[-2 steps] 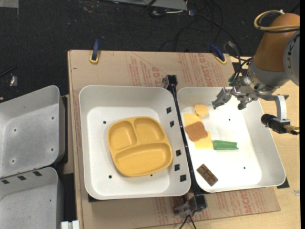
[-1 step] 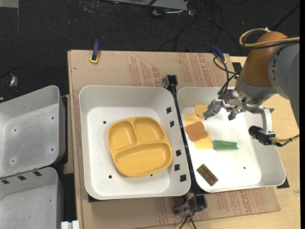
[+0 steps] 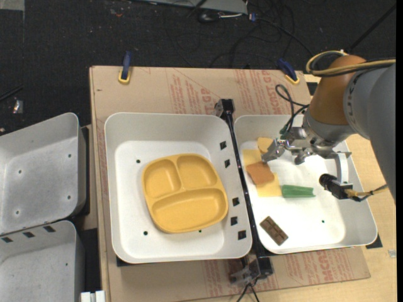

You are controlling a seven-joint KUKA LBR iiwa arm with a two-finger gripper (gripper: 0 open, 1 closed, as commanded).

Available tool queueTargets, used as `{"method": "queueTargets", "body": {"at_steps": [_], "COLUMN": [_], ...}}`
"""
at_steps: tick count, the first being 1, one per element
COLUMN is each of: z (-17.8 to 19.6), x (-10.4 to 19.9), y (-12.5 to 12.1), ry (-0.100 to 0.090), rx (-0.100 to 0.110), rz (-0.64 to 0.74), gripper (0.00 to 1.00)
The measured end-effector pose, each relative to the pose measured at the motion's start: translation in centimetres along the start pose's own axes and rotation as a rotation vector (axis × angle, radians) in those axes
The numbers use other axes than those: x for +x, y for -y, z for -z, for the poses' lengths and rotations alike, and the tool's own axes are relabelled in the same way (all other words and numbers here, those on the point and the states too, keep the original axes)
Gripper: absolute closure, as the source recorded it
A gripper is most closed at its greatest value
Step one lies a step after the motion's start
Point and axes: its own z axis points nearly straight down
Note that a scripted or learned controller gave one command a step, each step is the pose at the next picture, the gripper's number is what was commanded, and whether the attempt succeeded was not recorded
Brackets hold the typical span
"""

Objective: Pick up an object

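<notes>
The fingers' state I cannot tell; the gripper [image 3: 281, 148] hangs over the right bin [image 3: 352, 231], near yellow sponges [image 3: 267, 187], a green block [image 3: 297, 192], a brown bar [image 3: 274, 230].

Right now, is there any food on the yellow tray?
Empty: the yellow plastic divided tray in the left white bin shows bare compartments.

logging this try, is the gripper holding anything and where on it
It cannot be told. The gripper sits low in the right bin, right by the yellow pieces and the orange block, but no thing shows clearly between its fingers.
</notes>
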Motion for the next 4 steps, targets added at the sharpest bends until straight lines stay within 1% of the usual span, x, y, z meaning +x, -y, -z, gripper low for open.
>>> {"method": "queueTargets", "body": {"at_steps": [1,2,3,4], "z": [1.3,5.9,11.6,16.4], "x": [0.0,0.3,-0.2,-0.2], "y": [-0.1,0.5,1.2,1.1], "ry": [0.001,0.000,0.001,0.001], "rx": [-0.004,-0.002,-0.004,-0.004], "rz": [0.001,0.002,0.000,0.004], "gripper": [1.00,1.00,1.00,1.00]}}
